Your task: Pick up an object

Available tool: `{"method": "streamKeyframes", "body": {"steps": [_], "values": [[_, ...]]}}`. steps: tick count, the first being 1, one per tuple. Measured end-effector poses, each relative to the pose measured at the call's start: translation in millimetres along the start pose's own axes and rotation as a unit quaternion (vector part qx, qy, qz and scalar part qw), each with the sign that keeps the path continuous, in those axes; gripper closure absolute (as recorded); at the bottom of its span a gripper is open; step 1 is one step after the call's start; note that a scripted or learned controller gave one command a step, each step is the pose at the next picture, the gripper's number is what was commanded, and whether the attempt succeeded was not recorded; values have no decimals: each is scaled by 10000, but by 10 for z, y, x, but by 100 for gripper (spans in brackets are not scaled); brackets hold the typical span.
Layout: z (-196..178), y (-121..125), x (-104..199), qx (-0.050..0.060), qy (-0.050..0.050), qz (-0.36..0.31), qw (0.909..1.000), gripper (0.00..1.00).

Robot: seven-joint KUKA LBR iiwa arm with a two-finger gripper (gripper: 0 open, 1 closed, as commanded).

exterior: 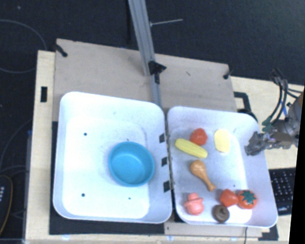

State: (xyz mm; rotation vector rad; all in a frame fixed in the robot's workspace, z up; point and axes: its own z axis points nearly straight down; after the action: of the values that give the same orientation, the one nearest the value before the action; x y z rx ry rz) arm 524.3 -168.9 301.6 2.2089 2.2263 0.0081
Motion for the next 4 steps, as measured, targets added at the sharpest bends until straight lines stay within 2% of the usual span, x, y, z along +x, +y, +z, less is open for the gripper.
{"method": "streamKeyframes", "body": {"steps": [1,3,4], "values": [[181,290,474,19,-16,8,10000,100],[273,559,1370,48,-1,8,10000,100],[493,789,1848,21,-12,8,10000,100]]}}
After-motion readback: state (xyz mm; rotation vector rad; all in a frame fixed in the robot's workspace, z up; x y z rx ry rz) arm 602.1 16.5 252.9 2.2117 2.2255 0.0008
